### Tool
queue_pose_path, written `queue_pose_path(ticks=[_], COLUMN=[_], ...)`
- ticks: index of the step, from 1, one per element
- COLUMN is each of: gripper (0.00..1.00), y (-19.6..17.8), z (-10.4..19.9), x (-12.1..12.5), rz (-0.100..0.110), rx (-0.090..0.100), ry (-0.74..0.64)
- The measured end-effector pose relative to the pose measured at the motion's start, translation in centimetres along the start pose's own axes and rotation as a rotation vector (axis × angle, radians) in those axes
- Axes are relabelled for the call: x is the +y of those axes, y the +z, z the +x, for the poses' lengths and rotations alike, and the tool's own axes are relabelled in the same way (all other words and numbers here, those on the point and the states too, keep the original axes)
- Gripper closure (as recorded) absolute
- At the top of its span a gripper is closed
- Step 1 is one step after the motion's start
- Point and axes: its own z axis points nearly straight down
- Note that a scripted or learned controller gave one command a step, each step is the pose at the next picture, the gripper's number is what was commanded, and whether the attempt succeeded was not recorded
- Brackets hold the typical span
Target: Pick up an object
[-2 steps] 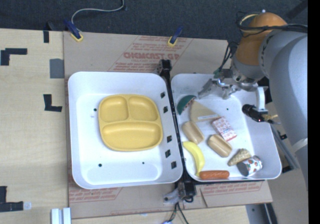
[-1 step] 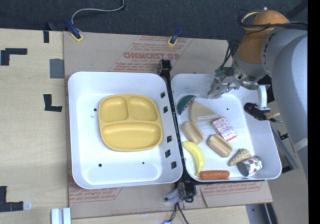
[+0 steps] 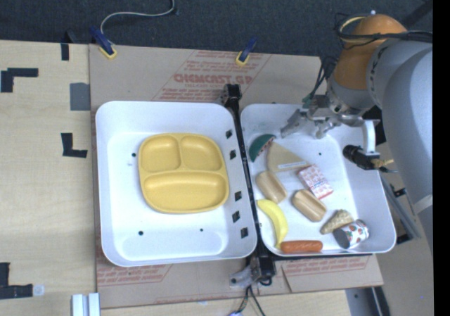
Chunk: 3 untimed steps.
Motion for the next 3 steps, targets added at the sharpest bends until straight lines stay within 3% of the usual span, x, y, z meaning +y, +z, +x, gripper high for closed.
queue_pose_path(ticks=[1, 2, 3], gripper=[1.00, 0.00, 1.00], y=[-1.0, -1.0, -2.0], z=[0.0, 0.0, 0.0], x=[0.0, 0.0, 0.0], rz=[0.000, 0.000, 0.000], rx=[-0.001, -0.001, -0.002], ry=[-0.001, -0.001, -0.001])
